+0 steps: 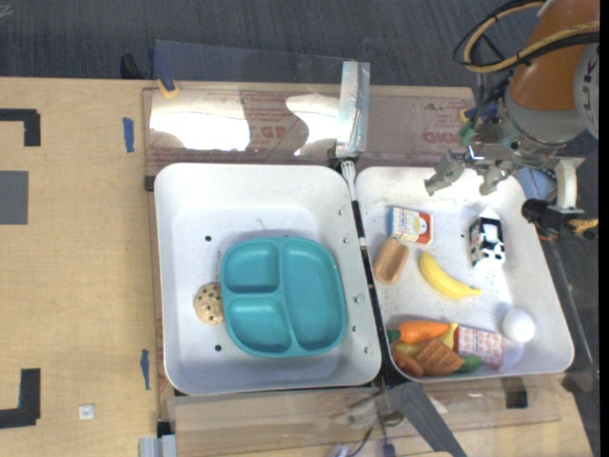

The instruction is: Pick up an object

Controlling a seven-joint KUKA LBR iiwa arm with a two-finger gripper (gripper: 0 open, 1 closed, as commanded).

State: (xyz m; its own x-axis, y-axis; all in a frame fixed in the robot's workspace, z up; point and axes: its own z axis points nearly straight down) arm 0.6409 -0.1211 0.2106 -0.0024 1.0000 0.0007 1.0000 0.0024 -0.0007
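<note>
My gripper (466, 177) hangs over the far edge of the right bin (557, 307), its two fingers spread open with nothing between them. Below it in that bin lie a small milk carton (410, 225), a bread roll (391, 260), a yellow banana (447, 279) and a black-and-white cow figure (486, 240). Nearer the front sit a carrot (422, 331), a waffle (437, 356), a pink-labelled bottle (481, 344) and a white egg (519, 326).
The left bin (181, 198) holds a teal divided plate (283, 294) with a cookie (207, 303) beside its left edge. A clear panel (247, 112) stands behind the bins. A metal divider (352, 108) rises at the back between them.
</note>
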